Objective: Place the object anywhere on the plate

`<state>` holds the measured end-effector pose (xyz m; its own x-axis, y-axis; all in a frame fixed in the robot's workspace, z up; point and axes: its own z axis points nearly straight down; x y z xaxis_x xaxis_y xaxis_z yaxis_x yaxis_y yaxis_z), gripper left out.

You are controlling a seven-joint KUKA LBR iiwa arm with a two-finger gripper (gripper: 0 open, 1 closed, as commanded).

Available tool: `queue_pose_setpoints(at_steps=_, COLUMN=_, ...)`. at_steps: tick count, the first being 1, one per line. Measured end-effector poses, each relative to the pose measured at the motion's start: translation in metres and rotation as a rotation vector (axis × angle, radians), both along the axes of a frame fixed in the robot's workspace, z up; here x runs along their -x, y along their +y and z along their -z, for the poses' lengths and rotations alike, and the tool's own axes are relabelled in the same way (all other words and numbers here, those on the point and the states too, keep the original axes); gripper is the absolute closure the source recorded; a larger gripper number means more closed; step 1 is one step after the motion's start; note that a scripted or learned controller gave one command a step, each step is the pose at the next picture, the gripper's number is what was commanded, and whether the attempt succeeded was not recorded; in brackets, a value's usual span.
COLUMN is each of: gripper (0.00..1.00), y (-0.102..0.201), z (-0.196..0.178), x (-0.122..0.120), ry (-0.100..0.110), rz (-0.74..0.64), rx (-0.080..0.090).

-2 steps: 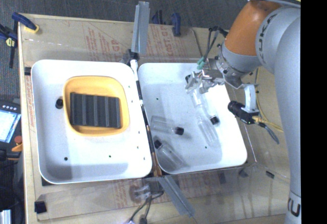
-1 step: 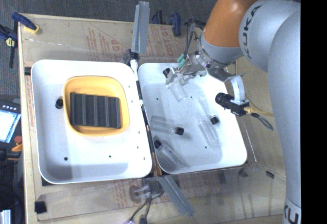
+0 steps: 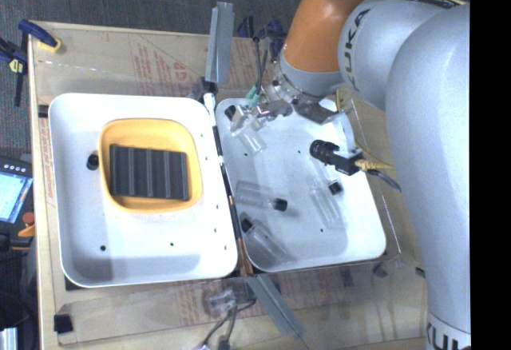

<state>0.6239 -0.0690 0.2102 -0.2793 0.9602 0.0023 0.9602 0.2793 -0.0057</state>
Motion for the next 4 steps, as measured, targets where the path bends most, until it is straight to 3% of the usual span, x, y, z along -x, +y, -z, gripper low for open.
queue_pose_setpoints(at_steps=1, gripper=1.00, y=0.047, z=0.019, x=-0.013, ry=0.000, rz=-0.274, rx=-0.001)
queue_pose_setpoints(at_steps=2, gripper=1.00, y=0.044, z=0.019, x=-0.012, ry=0.003, rz=-0.543, rx=-0.004)
queue_pose_setpoints(at_steps=3, gripper=0.00, y=0.044, z=0.019, x=-0.012, ry=0.003, rz=-0.543, rx=-0.004)
queue_pose_setpoints(at_steps=4, gripper=0.00, y=0.041, z=0.019, x=0.016, ry=-0.001, rz=-0.443, rx=-0.002)
